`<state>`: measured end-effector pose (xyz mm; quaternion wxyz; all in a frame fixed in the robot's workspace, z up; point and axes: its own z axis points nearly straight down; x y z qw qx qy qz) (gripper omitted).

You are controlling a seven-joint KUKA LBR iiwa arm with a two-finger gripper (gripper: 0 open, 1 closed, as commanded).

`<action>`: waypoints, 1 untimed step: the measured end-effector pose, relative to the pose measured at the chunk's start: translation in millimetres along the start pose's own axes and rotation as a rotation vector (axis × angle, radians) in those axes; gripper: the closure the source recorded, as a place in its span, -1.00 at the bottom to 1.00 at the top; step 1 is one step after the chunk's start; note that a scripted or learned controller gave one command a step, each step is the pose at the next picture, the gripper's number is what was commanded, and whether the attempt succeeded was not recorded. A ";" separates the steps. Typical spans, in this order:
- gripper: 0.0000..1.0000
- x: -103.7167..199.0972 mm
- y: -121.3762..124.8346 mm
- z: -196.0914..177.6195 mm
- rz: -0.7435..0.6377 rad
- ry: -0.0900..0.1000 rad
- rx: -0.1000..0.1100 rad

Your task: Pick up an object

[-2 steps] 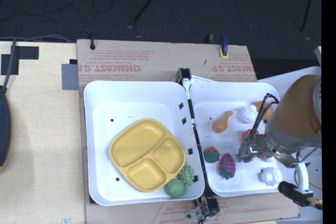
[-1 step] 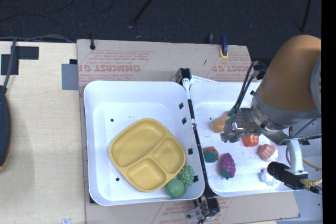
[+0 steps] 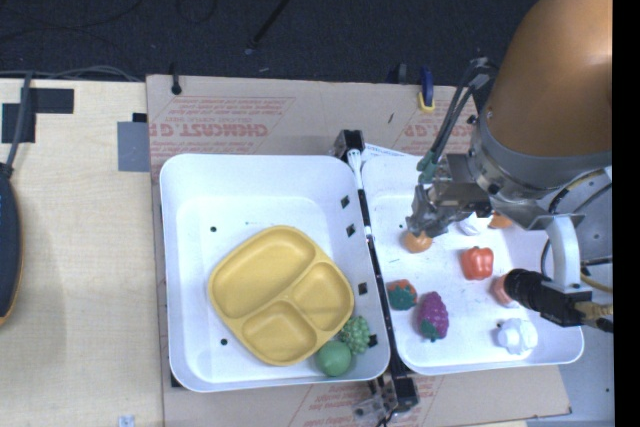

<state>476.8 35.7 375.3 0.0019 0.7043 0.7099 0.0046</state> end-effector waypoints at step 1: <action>1.00 78.9 17.3 -103.7 0.000 0.000 -0.001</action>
